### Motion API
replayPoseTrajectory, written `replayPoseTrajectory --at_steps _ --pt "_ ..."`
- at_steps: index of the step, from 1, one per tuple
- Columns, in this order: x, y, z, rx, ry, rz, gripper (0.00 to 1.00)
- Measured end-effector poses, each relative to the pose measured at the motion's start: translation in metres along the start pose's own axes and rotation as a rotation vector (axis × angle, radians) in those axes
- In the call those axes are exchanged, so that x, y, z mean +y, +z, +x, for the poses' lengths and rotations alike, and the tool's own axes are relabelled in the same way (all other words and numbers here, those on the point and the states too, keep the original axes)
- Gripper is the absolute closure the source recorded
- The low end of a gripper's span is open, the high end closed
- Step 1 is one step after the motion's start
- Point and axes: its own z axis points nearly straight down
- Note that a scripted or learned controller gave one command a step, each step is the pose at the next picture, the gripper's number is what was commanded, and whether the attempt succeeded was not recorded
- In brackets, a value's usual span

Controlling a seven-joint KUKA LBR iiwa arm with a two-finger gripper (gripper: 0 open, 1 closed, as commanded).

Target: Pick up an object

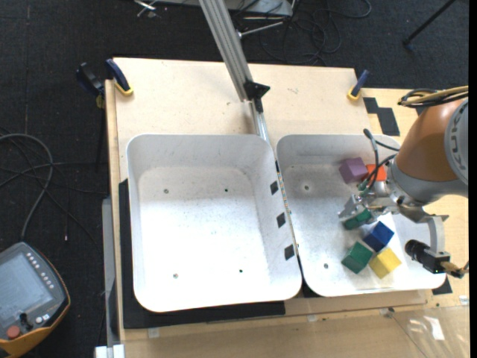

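Claw (356,213), its state impossible to tell, sits among small blocks in the right bin (313,170); the green block (358,257) looks light, rigid, best pinched across flat sides.

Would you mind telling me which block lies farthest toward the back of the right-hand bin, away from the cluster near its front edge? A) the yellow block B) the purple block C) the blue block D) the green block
B: the purple block sits alone toward the back of the right bin, while the blue block, green block and yellow block cluster near the front edge.
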Motion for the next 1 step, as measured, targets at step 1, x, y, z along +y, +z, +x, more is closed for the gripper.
replayPoseTrajectory --at_steps 1 --pt "-0.0269 -0.0930 0.0851 0.003 -0.010 -0.002 1.00"
